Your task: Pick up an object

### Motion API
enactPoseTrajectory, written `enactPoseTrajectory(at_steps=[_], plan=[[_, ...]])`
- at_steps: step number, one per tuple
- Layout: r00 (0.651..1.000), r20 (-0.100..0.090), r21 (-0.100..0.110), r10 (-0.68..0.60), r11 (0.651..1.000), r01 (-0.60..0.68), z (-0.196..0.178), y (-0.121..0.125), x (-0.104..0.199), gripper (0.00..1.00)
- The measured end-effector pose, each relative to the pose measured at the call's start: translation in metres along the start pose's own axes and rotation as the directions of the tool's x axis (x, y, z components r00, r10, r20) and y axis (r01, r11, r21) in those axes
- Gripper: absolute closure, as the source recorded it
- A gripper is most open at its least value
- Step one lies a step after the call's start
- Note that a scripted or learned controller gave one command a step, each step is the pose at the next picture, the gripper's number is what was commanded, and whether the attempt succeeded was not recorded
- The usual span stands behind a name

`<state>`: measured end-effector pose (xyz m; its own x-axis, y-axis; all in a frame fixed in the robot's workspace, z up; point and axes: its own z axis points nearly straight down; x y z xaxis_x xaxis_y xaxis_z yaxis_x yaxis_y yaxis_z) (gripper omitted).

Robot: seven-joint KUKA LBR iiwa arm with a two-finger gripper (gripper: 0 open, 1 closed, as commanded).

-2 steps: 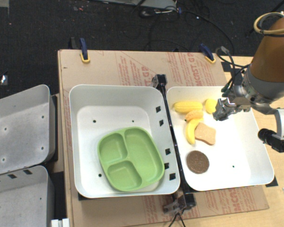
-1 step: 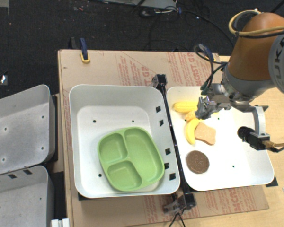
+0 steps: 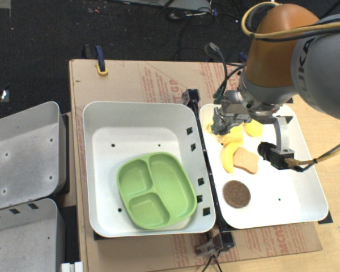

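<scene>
Reaching: the arm (image 3: pixel 306 50) comes in from the right and hangs low over the right bin (image 3: pixel 306 208), its wrist bent down toward the bin's far corner.
Gripper: the gripper (image 3: pixel 225 121) sits at the far edge of the food cluster, dark fingers pointing down beside the yellow pieces.
Jaws: cannot tell how far apart they stand; the wrist housing hides the tips, and nothing is seen clamped between them.
Nearest candidate: a small yellow piece (image 3: pixel 234 136) lies just below the jaws, touching or nearly touching them.
Other yellow piece: a rounder yellow lump (image 3: pixel 254 130) sits just to the right of the jaws, under the wrist.
Banana: a banana-like piece (image 3: pixel 230 155) lies a little nearer the camera than the jaws, against a toast slice (image 3: pixel 246 162).
Cookie: a brown round cookie (image 3: pixel 237 194) rests well toward the camera from the jaws, apart from the cluster.
Left bin: the left bin (image 3: pixel 102 129) holds a green divided plate (image 3: pixel 156 190), well to the left of the jaws.
Table: cardboard-topped table (image 3: pixel 130 78) carries both bins.
Step in hand: by my reading, the descent onto the yellow cluster, the grasp not yet confirmed.
Next move calls for: closing squarely on one piece, then a straight lift; the pieces crowd together, so a neighbour may get nudged or the pinch may slip off.
</scene>
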<state>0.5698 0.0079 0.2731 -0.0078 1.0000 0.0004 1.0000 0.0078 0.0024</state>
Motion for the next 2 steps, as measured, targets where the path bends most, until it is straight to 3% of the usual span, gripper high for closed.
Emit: enactPoseTrajectory(at_steps=[1, 2], plan=[[1.000, 0.000, 0.003, 0.000, 1.000, 0.000, 0.015, 0.011, 0.047, 1.00], [1.000, 0.000, -0.001, 0.001, 1.000, -0.001, 0.018, 0.043, 0.091, 1.00]])
